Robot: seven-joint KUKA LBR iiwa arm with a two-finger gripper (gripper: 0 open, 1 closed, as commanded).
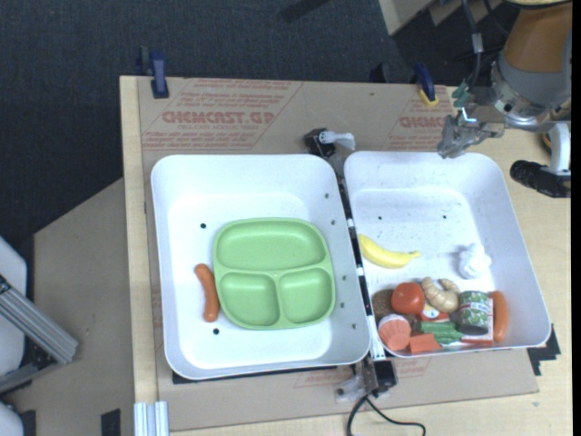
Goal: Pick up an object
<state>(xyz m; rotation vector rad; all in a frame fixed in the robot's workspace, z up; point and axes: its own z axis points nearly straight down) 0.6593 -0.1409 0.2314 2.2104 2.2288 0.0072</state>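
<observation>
My gripper [454, 143] hangs over the far rim of the right bin [508, 209], near its back right corner, with nothing visible between its fingers. In that bin a yellow banana [388, 253] lies near the left wall. A small white object [472, 262] sits to the right of it. A pile of toy food fills the near end: a red tomato [408, 297], a beige ginger-like piece [443, 293], a green can [474, 308], an orange carrot [498, 316] and a round pink slice [395, 332].
The left bin [177, 243] holds a green divided plate [272, 272] and an orange sausage [209, 292] beside the plate's left edge. A black-and-white fixture [329, 141] sits on the bench behind the gap between the bins. Blue clamps [158, 73] grip the bench's far edge.
</observation>
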